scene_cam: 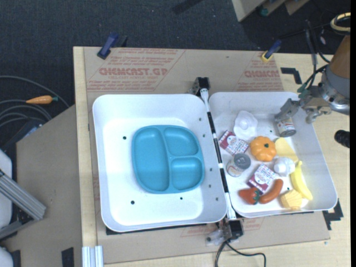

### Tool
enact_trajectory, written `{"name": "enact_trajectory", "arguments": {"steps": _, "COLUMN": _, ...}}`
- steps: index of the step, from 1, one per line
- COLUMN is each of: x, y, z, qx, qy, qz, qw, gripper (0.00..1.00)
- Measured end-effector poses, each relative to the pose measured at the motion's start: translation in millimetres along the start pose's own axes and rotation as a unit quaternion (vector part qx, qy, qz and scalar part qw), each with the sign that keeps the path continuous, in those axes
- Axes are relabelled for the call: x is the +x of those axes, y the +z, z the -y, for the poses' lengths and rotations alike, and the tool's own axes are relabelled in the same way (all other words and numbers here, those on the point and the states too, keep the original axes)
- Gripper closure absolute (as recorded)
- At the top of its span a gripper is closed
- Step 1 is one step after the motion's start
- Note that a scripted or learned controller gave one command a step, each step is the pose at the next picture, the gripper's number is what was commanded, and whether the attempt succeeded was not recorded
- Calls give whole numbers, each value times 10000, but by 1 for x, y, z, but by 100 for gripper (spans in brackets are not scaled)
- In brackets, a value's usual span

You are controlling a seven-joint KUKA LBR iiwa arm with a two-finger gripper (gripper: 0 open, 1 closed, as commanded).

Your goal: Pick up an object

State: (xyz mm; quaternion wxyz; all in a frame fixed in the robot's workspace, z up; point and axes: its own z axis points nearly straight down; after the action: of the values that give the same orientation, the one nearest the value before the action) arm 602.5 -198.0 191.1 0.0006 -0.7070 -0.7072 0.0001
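At two o'clock in the right bin (320, 149), low over its floor: the tool (287, 120), reaching in from the grey arm (336, 90) at the right edge of the desk (167, 65). From this angle I cannot tell how the tool is set.

Item, directly under the tool tip: a small round tin (286, 129), silver with a dark band, touching or all but touching the tool. Whether it is gripped cannot be read; it looks to rest on the bin floor.

Item, at nine o'clock from the tool: a white lumpy object (245, 122).

Item, at seven o'clock: an orange pumpkin (263, 148), with a pale yellow wedge (285, 146) just beside it.

Items, farther toward six and seven o'clock: two red-and-white packets (233, 144), (262, 176), a grey round lid (242, 161), a sausage (271, 191), a red pepper (250, 196), a banana (301, 181), a yellow block (291, 200).

Item, well apart at nine o'clock, in the left bin (111, 149): a blue divided plate (167, 158).

Progress, by my judgement: approach made, tool down at the tin; nothing visibly lifted. Securing a grip and raising the object remain.
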Motion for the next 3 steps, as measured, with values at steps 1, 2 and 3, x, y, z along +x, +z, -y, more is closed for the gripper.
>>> {"name": "enact_trajectory", "arguments": {"steps": 1, "x": -17, "y": 109, "z": -61, "qx": 43, "qy": -25, "qz": -85, "qw": 10000, "gripper": 0}}
{"name": "enact_trajectory", "arguments": {"steps": 2, "x": -22, "y": 96, "z": -62, "qx": -2, "qy": -25, "qz": -9, "qw": 10000, "gripper": 100}}
{"name": "enact_trajectory", "arguments": {"steps": 3, "x": 36, "y": -16, "z": -18, "qx": -28, "qy": -10, "qz": 5, "qw": 10000, "gripper": 100}}
